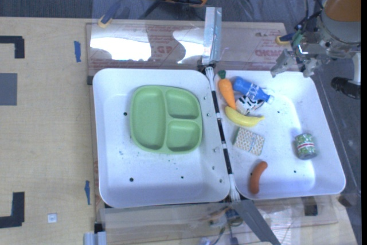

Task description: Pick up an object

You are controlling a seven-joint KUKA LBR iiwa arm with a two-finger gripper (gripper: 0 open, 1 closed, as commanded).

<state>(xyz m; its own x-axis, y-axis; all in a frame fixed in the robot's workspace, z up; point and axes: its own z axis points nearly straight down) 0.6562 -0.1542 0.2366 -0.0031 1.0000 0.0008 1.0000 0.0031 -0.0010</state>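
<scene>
My tool (293, 61) hovers over far right corner of right white shallow bin (330, 175), grip state unclear; yellow plastic banana (243, 118) well apart.

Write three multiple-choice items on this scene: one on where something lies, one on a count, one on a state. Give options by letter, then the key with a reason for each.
1. Where does the green divided plate lie?
A. In the left bin
B. In the right bin
C. On the bench outside both bins

2. How many compartments does the plate have?
A. Two
B. Three
C. Five

3. How does the gripper stand relative to the objects in the right bin?
A. Clamped on the banana
B. Pressed onto the small can
C. At the bin's far edge, touching none of them

Answers:
1. A: the plate sits in the left bin, apart from the other objects.
2. B: one long section on the left and two smaller ones on the right.
3. C: it is near the far right corner; the banana and the small can lie apart from it.
</scene>
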